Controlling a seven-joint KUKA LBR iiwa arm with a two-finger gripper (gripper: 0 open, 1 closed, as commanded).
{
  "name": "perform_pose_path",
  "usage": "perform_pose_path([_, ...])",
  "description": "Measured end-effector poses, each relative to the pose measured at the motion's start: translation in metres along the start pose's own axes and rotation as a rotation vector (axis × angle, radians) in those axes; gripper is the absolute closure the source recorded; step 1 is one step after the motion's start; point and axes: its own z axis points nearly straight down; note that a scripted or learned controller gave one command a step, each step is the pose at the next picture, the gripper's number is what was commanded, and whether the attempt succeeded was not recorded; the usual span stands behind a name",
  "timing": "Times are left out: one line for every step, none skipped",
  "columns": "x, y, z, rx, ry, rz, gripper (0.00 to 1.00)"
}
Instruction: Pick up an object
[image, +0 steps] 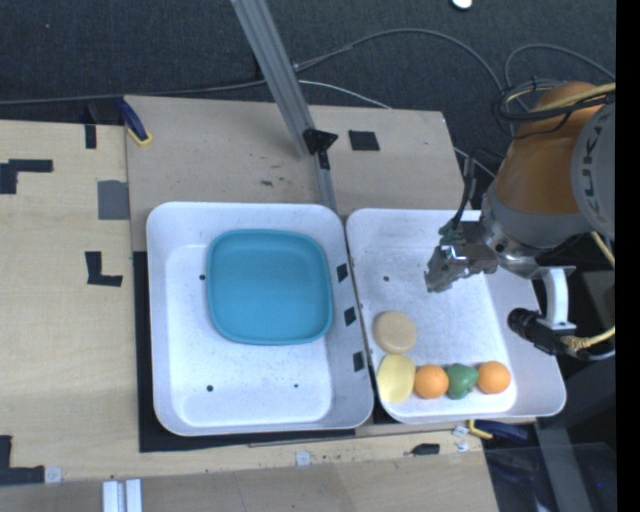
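My gripper (442, 276) hangs over the right bin (400, 245), above its bare middle and up and to the right of a tan round piece (395, 331). Along the bin's near edge lie a yellow lemon-like piece (396, 379), an orange ball (431, 382), a green piece (461, 380) and a second orange ball (493, 377). Nothing shows between the gripper's tips, and it stands well apart from all the pieces.
The left bin (180, 300) holds a blue square plate (269, 286). A grey metal pole (285, 85) slants down to the bins' far edge. The arm's orange band (545, 160) and cables sit at the right.
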Motion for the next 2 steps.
perform_pose_path([0.052,-0.004,-0.006,-0.001,0.000,0.000,1.00])
perform_pose_path([0.104,-0.007,-0.010,-0.001,0.000,0.000,1.00])
